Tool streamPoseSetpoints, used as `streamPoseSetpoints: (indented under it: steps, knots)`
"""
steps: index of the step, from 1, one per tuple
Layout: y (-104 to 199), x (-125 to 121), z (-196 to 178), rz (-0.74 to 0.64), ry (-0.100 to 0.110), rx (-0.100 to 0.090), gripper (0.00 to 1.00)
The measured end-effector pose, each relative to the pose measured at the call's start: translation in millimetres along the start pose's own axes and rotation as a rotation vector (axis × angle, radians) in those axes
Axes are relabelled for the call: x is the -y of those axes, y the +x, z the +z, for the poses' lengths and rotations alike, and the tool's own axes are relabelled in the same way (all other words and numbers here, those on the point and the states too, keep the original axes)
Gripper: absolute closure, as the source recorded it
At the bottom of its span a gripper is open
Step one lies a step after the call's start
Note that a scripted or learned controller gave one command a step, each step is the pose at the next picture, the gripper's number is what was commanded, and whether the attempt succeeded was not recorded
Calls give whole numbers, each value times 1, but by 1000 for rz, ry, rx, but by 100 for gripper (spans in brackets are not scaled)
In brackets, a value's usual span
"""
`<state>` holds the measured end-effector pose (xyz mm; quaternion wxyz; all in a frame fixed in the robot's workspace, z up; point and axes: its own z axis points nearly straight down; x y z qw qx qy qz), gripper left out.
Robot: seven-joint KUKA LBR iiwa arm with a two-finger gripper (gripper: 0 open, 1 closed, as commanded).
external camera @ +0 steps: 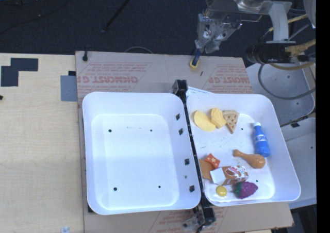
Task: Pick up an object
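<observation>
The left bin [98, 123] is seen bare beside the right bin [278, 123], where toy foods are gathered, a blue bottle [261, 139] among them. Above the bins' far edge, a yellow-and-blue object [195, 60] is pinched between the closed fingers of the raised gripper [206, 46].

Right bin [281, 139] holds my pickings. Yellow slices [204, 121] and waffle wedge [230, 120] lie at 11 o'clock. Blue bottle [260, 140] lies flat at 3. Drumstick [249, 159] just below it. Carton [229, 175], grapes [246, 189] and a small yellow ball [221, 191] cluster at 6.
</observation>
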<state>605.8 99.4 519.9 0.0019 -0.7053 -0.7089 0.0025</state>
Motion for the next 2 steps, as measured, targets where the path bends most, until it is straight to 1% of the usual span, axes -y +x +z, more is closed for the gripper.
streamPoseSetpoints:
  steps: [1, 2]
  knots:
    - [-15, 41, 170, 8, 16, 3, 100]
    - [3, 31, 92, 4, -10, -2, 100]
